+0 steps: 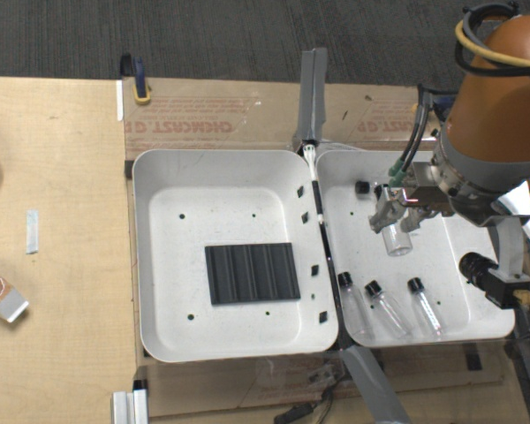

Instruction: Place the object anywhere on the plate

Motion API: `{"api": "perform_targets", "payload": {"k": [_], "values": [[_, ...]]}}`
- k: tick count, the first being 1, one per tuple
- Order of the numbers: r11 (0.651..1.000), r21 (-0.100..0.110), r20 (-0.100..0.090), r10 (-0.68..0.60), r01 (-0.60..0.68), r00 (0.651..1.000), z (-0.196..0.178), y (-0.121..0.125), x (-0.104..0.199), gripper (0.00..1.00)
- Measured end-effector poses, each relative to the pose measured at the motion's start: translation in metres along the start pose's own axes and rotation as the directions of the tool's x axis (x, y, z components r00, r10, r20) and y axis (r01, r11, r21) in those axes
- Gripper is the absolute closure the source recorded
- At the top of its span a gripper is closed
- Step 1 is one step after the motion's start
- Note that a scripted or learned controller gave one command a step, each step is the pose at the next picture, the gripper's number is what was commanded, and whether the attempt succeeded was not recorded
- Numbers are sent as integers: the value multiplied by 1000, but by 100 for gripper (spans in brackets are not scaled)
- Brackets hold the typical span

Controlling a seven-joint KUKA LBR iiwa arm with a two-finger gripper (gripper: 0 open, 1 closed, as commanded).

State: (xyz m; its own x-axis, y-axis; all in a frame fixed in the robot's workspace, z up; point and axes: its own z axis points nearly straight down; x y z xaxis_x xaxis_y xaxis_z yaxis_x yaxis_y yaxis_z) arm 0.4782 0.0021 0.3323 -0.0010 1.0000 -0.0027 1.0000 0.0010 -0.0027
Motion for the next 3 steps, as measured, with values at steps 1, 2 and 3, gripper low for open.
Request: {"api": "perform_targets", "payload": {"k": [1, 2, 3], "values": [[997, 1, 1, 75, -75, 997, -4, 0, 113, 100], [1000, 2, 0, 11, -11, 1000, 55, 0, 124, 100], [1000, 6, 3, 13, -13, 1000, 48, 0, 123, 100]]}}
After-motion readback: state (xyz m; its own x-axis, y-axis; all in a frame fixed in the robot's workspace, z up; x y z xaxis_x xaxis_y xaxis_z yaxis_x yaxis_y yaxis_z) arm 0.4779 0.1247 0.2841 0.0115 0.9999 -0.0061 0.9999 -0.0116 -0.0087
